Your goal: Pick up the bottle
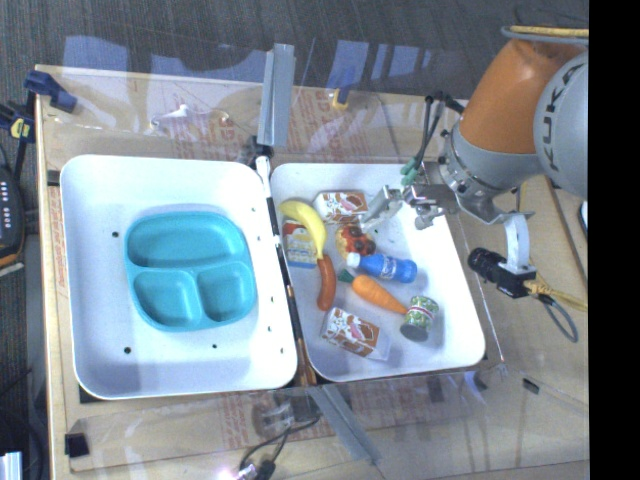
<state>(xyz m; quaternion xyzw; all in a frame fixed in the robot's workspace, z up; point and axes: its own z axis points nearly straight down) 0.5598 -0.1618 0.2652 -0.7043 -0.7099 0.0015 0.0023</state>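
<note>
The bottle [386, 267] is small and blue with a white cap, and it lies on its side in the middle of the right bin [455, 268], cap pointing left. My gripper [405, 208] hangs over the bin's far part, just beyond the bottle and a little to its right. Its fingers stand open with nothing between them. The grey arm with its orange band [510, 88] comes in from the upper right.
Around the bottle lie a carrot [378, 293], a sausage [326, 283], a banana [305, 223], a small can [421, 315], two snack packets [350, 331] and a small carton [300, 246]. The left bin [90, 348] holds a blue divided tray [190, 268].
</note>
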